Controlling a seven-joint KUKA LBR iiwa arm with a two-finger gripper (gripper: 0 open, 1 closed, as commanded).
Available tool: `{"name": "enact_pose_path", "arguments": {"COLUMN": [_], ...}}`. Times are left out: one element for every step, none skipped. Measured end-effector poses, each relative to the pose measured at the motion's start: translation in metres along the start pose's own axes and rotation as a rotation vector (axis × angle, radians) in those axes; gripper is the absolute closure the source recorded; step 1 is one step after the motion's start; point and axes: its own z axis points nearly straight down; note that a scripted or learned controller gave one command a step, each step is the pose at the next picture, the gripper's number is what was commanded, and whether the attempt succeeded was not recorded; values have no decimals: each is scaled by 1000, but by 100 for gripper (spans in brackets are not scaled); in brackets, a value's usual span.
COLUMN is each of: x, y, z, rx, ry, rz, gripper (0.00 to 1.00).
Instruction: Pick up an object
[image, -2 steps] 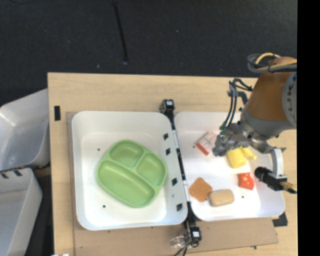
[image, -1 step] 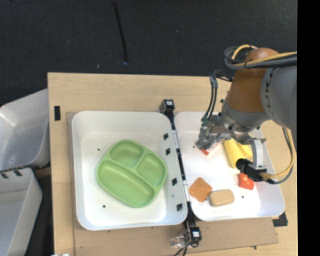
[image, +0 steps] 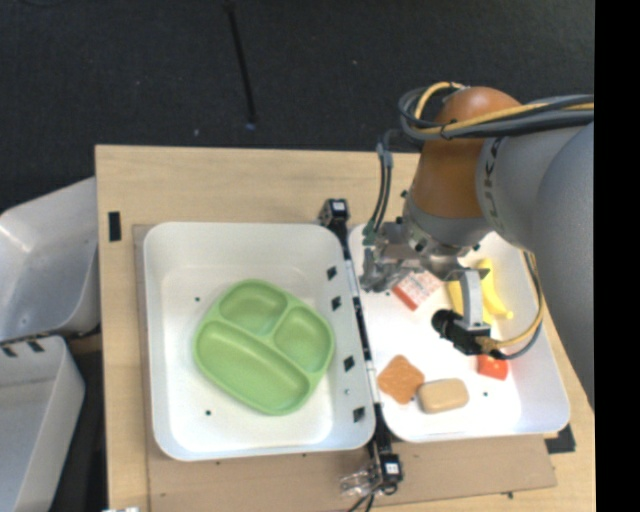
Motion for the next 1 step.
{"name": "enact_pose_path", "arguments": {"x": [57], "y": [15], "z": [-13], "rx": [-2], "ry": [1], "rz": [-1], "gripper": [100]}}
